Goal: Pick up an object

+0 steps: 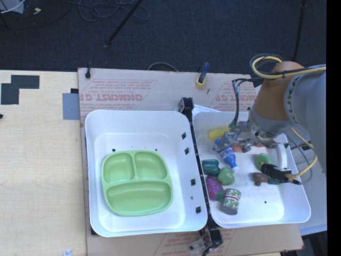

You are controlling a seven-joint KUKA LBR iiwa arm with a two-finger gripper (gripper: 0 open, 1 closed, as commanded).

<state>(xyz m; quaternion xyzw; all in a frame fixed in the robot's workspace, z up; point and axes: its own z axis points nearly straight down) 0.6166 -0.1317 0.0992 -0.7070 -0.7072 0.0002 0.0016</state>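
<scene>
Small cup point(231, 201) lies below toys; gripper point(238, 141) low in right bin point(277, 209)

- A green divided plate point(137, 181) lies in the left white bin point(93, 143), lower centre of the frame.
- A blue-and-yellow clamp point(202, 74) sits on the cardboard sheet point(128, 92), upper centre.
- Black cables point(106, 7) trail across the dark floor along the top.

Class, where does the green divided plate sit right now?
The green divided plate lies flat in the left white bin, across the divider from the toys.
</scene>
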